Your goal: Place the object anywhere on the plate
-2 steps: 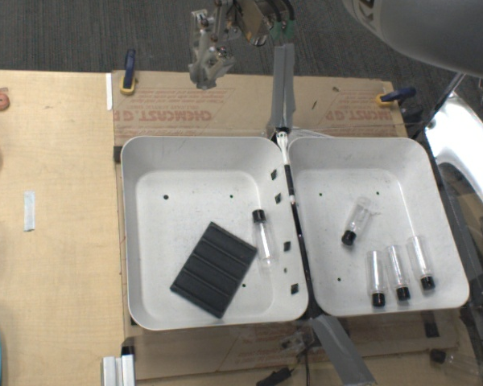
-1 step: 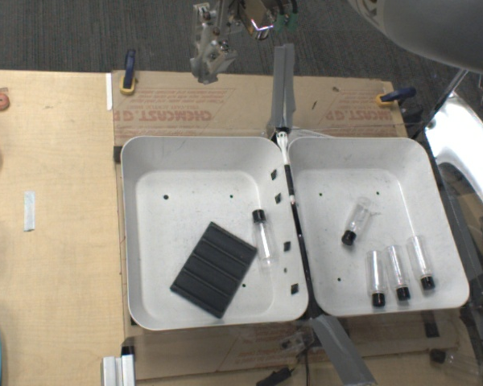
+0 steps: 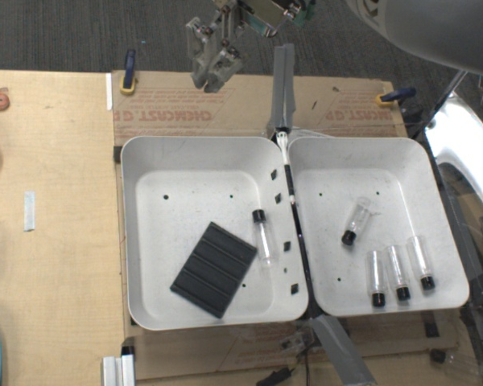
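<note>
A black ribbed plate (image 3: 215,269) lies flat and askew in the front of the left bin (image 3: 130,215). Just to its right, a clear tube with a black cap (image 3: 263,236) lies on the bin floor near the right wall, apart from the plate. My gripper (image 3: 212,72) hangs high above the bench, beyond the left bin's back rim and over the cardboard. Nothing shows in it.
The right bin (image 3: 436,185) holds one loose capped tube (image 3: 356,222) and three more side by side (image 3: 399,273) at its front right. A grey bar (image 3: 283,83) stands behind the bins' junction. Blue clamps (image 3: 129,63) (image 3: 394,96) pin the cardboard. Small items lie on the wooden table at left (image 3: 30,211).
</note>
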Action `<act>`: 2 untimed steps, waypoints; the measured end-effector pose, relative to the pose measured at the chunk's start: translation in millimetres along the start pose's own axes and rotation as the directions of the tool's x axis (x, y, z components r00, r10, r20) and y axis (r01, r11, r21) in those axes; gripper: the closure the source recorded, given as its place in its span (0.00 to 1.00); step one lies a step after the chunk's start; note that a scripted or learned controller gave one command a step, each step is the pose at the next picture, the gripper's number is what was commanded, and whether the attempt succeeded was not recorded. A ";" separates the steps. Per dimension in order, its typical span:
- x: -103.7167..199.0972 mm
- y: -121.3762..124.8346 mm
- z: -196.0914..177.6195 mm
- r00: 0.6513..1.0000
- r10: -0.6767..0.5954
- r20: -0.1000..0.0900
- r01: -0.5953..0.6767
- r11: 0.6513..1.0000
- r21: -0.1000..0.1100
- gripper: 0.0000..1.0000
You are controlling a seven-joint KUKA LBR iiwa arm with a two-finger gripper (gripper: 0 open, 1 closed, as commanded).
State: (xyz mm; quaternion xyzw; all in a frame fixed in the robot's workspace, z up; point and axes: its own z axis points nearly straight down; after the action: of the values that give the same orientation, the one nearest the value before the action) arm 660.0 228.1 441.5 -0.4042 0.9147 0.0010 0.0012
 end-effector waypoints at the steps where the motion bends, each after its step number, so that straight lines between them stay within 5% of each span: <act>1: -0.1 -2.3 -9.4 1.000 0.007 0.005 -0.007 1.000 0.000 1.00; 2: -0.2 -4.7 -18.9 1.000 0.013 0.011 -0.013 1.000 0.000 1.00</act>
State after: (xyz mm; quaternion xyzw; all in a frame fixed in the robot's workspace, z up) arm 663.6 225.0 460.4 -0.3980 0.9173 0.0031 0.0062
